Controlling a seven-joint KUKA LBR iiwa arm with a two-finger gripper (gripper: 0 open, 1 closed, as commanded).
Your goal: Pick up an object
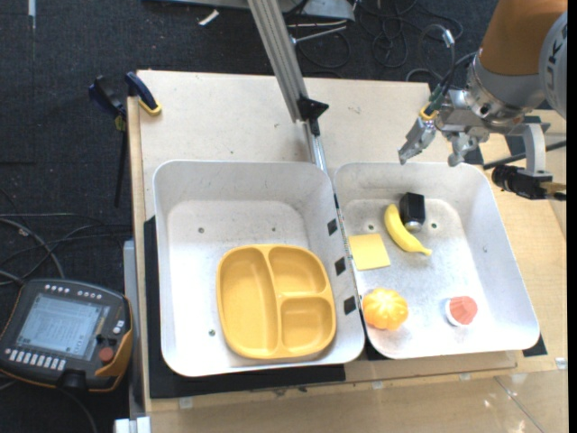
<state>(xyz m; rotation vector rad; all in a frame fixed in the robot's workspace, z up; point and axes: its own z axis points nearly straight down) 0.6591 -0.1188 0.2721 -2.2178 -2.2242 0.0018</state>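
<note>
In the right bin [505, 242] lie a yellow banana [403, 231], a small black block [413, 208] touching its upper end, a pale yellow square card [370, 251], an orange [385, 308] near the front, and a small red-and-white piece [462, 310]. My gripper [438, 149] hangs above the bin's back rim, up and to the right of the banana. Its two fingers are spread apart with nothing between them.
The left bin [180, 224] holds a yellow divided plate [275, 301]. A slanted metal pole [281, 48] runs down to the gap between the bins. A teach pendant [63, 332] lies on the floor at left, and a clamp [126, 93] sits at the bench's back left corner.
</note>
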